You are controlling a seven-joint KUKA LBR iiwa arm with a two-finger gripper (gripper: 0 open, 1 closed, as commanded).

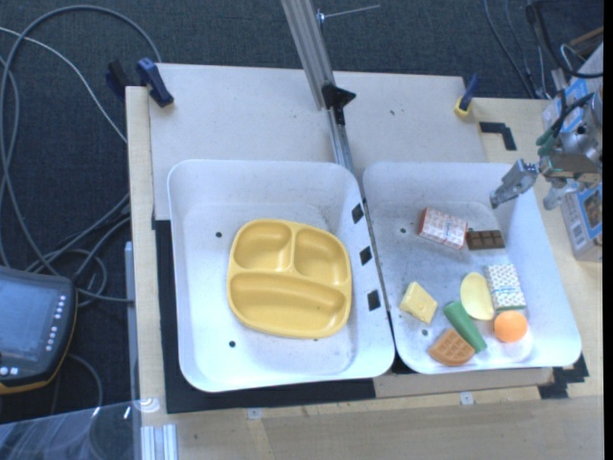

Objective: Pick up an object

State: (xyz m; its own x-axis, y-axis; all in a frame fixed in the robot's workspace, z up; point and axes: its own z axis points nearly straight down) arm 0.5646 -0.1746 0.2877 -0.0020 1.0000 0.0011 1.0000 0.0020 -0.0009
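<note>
Nothing picked yet.
Gripper (530, 182) hangs open and empty at the right bin's (546, 247) one o'clock rim; toys untouched.

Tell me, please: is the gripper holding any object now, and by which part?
Nothing is held. The gripper is above the right bin's upper right corner, apart from the toy foods lying inside.

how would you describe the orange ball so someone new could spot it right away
Start at the right-hand white bin, the one scattered with small toy foods. Go to its near right corner, below the checkered block. The orange ball sits there, the only round, plain bright-orange piece; the waffle-like piece nearby is flat and gridded.
</note>
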